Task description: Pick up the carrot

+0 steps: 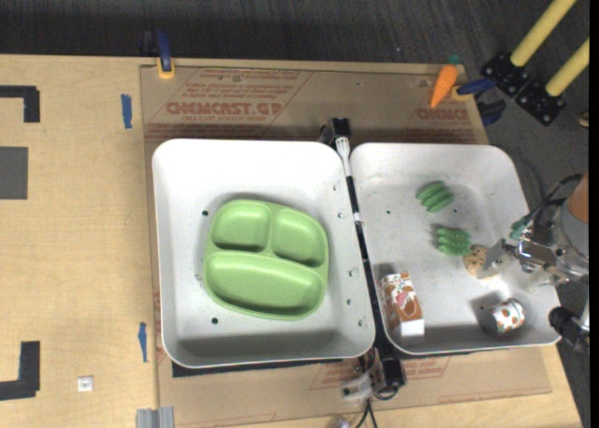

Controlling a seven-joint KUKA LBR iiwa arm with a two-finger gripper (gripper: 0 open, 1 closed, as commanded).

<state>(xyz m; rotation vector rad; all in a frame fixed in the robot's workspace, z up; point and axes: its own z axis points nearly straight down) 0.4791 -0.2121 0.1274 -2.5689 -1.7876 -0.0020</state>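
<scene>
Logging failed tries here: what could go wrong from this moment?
1. The pincer hangs by a tan round piece and green pieces in the right bin; it may close on those instead.
2. I cannot make out a carrot there; an orange shape lies beyond the bin, perhaps out of reach.

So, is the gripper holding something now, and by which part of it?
It cannot be told. The gripper is at the right bin's right edge, near a small round item.
</scene>
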